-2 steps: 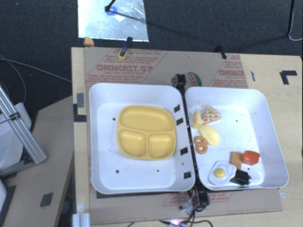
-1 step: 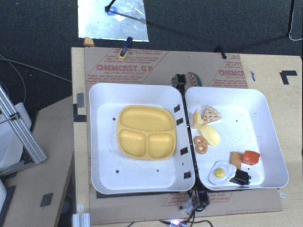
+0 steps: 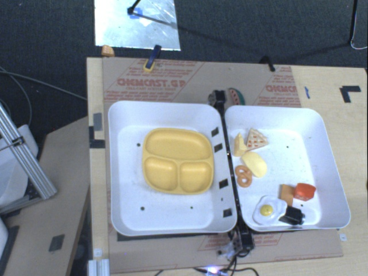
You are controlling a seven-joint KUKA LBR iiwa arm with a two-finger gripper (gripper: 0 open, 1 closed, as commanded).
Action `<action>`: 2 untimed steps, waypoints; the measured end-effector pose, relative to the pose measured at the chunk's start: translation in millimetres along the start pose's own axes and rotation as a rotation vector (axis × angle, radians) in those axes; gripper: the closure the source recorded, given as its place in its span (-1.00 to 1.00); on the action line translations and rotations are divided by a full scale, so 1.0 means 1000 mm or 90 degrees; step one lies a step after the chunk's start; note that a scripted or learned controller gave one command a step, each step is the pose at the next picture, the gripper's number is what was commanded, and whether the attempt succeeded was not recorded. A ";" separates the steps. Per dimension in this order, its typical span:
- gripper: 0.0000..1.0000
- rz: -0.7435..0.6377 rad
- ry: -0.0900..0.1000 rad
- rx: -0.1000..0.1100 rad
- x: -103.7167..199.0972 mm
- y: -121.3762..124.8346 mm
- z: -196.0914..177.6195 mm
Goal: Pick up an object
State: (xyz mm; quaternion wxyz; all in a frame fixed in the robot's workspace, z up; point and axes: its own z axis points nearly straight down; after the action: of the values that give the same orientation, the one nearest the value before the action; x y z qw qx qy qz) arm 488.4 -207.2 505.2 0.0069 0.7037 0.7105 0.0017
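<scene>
Not yet begun: no object lifted. In bin [image 3: 305, 148] at 3 o'clock: waffle wedge [image 3: 256, 138], fried egg [image 3: 266, 210], red piece [image 3: 305, 191], all resting. Pincer state: cannot tell. Remaining: entire approach, grasp, lift.

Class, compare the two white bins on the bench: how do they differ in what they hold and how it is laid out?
The left bin holds one large yellow tray with three compartments, lying near its middle; the right bin holds several small toy foods, among them a waffle wedge, a pretzel and a fried egg, gathered toward its left and front. Both bins are shallow, white and alike in shape.
</scene>
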 end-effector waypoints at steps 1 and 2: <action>1.00 -0.002 -0.002 -0.003 0.000 0.001 -0.012; 1.00 -0.005 -0.003 -0.005 0.000 0.001 -0.023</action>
State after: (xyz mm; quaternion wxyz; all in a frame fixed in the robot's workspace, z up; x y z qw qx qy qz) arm 489.6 -207.4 528.1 0.0114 0.7011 0.7130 0.0027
